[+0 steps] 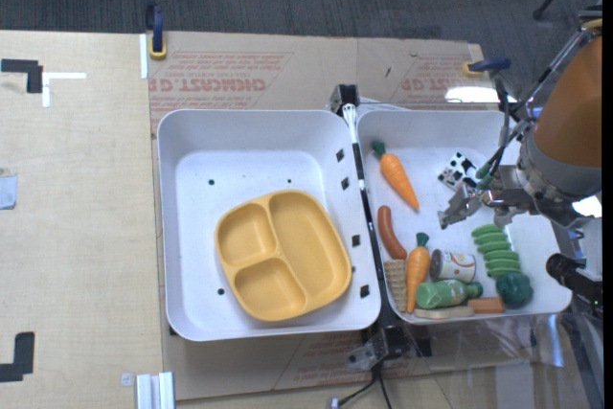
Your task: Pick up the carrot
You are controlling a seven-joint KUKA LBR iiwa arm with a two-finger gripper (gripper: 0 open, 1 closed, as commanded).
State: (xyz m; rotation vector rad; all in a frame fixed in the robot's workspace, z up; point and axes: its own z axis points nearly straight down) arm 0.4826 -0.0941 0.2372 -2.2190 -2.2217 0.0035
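Carrot with a green top lies on the floor of the right bin, near its left wall and toward the far end, tilted with its tip pointing to the near right. A 2nd carrot lies nearer the front of that bin, beside a red sausage, a small can, a green bottle, a ridged green vegetable and a broccoli piece. The gripper hangs over the middle of the right bin, to the right of the first carrot and apart from it; whether it is spread or pressed together cannot be told, and nothing shows in its grip. The left bin holds a yellow plate with 3 compartments.
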